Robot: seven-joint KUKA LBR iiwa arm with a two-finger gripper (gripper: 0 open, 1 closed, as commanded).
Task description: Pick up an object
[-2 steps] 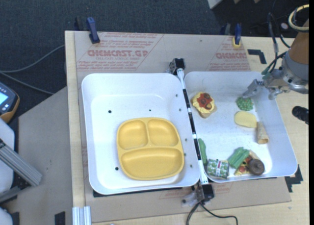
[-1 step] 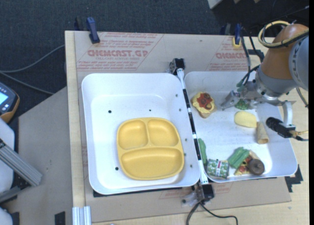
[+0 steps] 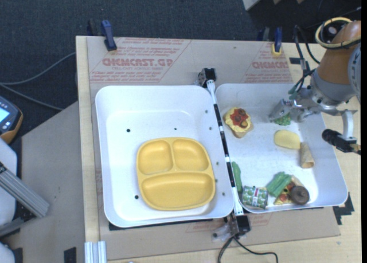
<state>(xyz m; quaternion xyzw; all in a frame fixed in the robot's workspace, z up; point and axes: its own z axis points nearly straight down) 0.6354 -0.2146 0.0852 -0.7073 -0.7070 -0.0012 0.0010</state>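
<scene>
The grey arm with its orange band reaches in from the right and ends low over the right bin's back part. My gripper sits right above a small green item on the bin floor, touching or nearly touching it. Close by lie a pale yellow lump, a tan stick-like piece and a yellow-and-red pizza toy.
Along the right bin's front lie a green pod, a green packet, green beans and a brown ring. The left bin holds a yellow divided plate. A black clamp sits between the bins.
</scene>
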